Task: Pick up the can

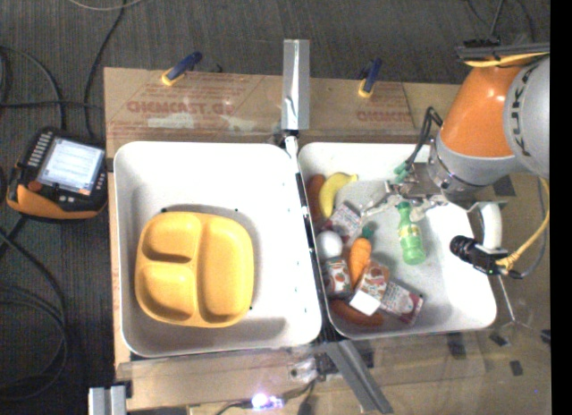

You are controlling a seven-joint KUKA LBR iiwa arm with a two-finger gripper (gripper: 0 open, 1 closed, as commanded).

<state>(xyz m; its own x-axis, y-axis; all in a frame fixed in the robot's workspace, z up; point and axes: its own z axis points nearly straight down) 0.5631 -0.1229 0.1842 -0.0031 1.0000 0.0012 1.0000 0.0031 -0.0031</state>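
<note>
A small red can [338, 276] stands in the right bin [465, 310], just below a white egg [330, 243]. A second can-like thing with a red and white label [347, 222] lies tilted beside the banana [335, 190]. My gripper [399, 204] hangs over the upper middle of the right bin, right of both cans and apart from them. Its thin metal fingers [375, 207] are spread open with nothing held between them. The cap end of a green bottle [411, 238] lies just under the right finger.
The right bin also holds a carrot [358, 259], a sausage [315, 197], red packets [393, 297] and a second sausage [356, 313] at the front. A yellow divided plate [195, 266] sits in the left bin [134, 181]. A black cable fitting [474, 252] juts over the right rim.
</note>
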